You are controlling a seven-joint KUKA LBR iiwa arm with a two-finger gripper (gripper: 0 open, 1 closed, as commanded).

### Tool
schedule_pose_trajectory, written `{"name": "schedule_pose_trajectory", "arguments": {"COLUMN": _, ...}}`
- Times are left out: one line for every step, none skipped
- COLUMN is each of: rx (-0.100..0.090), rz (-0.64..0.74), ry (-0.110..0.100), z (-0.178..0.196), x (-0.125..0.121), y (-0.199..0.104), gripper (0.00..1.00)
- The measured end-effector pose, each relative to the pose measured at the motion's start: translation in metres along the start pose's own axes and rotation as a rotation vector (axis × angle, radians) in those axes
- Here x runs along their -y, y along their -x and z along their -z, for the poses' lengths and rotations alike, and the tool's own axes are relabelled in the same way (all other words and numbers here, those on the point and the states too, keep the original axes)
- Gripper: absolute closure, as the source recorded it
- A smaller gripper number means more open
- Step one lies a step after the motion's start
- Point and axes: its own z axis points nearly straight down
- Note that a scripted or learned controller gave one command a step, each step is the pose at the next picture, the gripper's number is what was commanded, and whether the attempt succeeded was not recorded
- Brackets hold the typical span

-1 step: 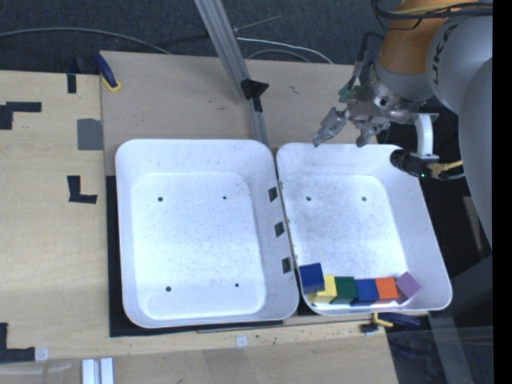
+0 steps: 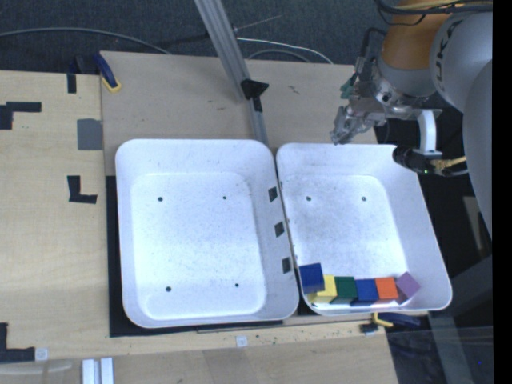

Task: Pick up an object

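I'm seeing a slanted metal pole (image 2: 228, 42) standing behind the two bins, a blue-and-yellow clamp (image 2: 107, 72) gripping the board's far left corner, black tape marks (image 2: 78, 189) and a grey patch (image 2: 90, 134) lying leftward.

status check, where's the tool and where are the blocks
Tool above far rim of right bin, nothing seen in it. Blocks in a row along the bin's near wall, untouched. Nothing between them.
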Motion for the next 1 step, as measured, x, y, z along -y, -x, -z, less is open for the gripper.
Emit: {"name": "schedule_pose_trajectory", "arguments": {"rx": 0.000, "rz": -0.006, "ry": -0.004, "z": -0.0498, "x": -0.0091, "y": 0.0380, "gripper": 1.00}}
